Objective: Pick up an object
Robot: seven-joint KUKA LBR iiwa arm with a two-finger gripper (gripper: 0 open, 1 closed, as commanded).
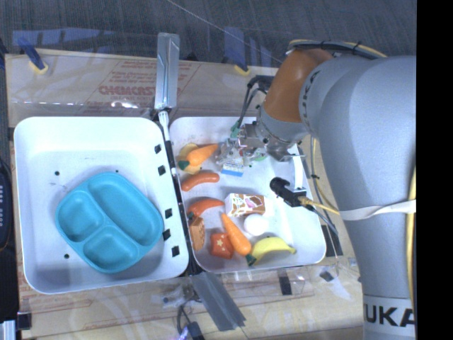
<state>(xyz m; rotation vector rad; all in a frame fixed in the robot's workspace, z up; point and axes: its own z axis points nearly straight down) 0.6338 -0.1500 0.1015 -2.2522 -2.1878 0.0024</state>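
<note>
My gripper (237, 151) is low in the upper part of the right bin (311, 250), coming in from the right. Just left of it lies an orange toy carrot (204, 153), with a small yellow piece (186, 152) behind that. A pale blue and white thing (232, 167) lies directly below the gripper, partly hidden by it. Further down the bin are two orange-red sausages (200, 180) (205, 205), a brown and white carton (245, 204), a white egg (255, 224), a second carrot (236, 235), a red pepper (221, 244) and a banana (273, 246).
The left bin (42, 140) holds a blue divided plate (110, 219). A metal divider (167, 69) runs between the bins. The big grey arm (361, 140) covers the right bin's right side, with a black cable (283, 188) over the bin floor.
</note>
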